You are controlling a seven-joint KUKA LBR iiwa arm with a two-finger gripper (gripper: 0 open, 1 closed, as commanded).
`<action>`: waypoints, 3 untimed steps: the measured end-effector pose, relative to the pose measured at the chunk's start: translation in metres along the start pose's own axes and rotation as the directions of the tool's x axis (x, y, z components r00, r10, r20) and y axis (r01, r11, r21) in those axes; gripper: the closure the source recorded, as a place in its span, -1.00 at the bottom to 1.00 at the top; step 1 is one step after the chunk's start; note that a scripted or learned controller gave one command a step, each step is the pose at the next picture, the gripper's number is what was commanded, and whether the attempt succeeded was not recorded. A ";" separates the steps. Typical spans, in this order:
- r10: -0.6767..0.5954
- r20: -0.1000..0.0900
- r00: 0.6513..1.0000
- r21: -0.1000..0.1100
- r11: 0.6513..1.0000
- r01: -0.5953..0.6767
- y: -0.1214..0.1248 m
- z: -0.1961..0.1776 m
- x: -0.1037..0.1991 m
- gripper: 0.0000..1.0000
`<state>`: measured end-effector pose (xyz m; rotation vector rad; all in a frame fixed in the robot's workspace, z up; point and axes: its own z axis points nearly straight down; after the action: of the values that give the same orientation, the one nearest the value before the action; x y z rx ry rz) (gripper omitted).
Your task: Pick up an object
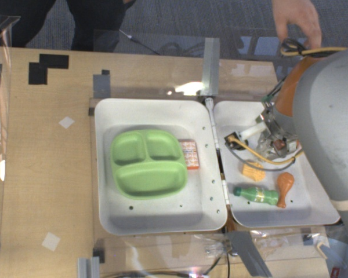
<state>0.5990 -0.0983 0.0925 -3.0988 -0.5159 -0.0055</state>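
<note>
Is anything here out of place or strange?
Mostly the hand at the top edge, close above the arm. In the left bin, a small packet lies tucked against the green tray. Nothing looks spilled or broken.

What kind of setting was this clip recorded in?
Probably a robotics lab bench for grasping trials: two white bins side by side, toy items such as a green divided tray and a green bottle, and the robot arm reaching in.
</note>
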 end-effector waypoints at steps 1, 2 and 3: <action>0.127 0.018 0.992 0.009 0.992 -0.128 0.100 -0.070 -0.026 1.00; 0.120 -0.002 0.993 -0.001 0.993 -0.120 0.049 0.005 0.029 1.00; 0.124 0.001 0.992 0.000 0.992 -0.124 0.091 -0.033 -0.026 1.00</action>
<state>0.6037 -0.1928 0.1255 -3.1243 -0.3221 -0.0039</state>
